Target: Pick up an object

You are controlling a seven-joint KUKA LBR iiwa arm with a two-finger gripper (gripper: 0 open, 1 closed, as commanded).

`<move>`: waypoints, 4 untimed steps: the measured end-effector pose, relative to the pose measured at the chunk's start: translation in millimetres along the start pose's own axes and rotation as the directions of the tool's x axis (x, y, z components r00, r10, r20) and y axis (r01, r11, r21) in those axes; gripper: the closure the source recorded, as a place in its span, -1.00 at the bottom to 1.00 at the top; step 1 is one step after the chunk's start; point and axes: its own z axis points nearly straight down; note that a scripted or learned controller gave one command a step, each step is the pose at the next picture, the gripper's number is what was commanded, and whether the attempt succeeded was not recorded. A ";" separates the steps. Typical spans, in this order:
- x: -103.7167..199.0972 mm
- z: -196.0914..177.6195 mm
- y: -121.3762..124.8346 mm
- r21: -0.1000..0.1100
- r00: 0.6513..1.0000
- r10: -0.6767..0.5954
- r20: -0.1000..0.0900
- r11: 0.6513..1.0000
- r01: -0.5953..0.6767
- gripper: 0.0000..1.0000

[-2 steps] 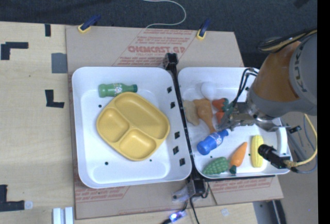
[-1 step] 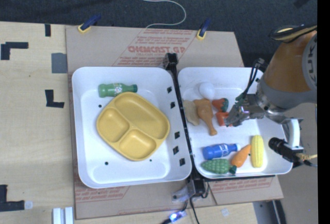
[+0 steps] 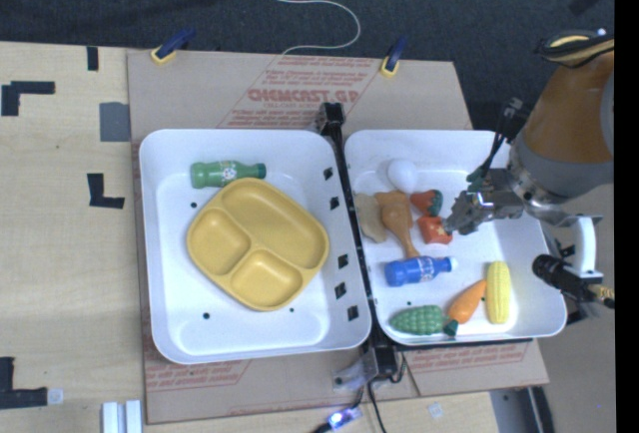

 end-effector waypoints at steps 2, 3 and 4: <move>89.7 9.5 56.6 0.003 1.000 -0.004 0.000 1.000 0.004 1.00; 139.7 -5.1 82.0 0.001 1.000 -0.005 -0.001 1.000 0.005 1.00; 136.8 7.1 79.8 0.005 1.000 0.000 0.002 1.000 0.000 1.00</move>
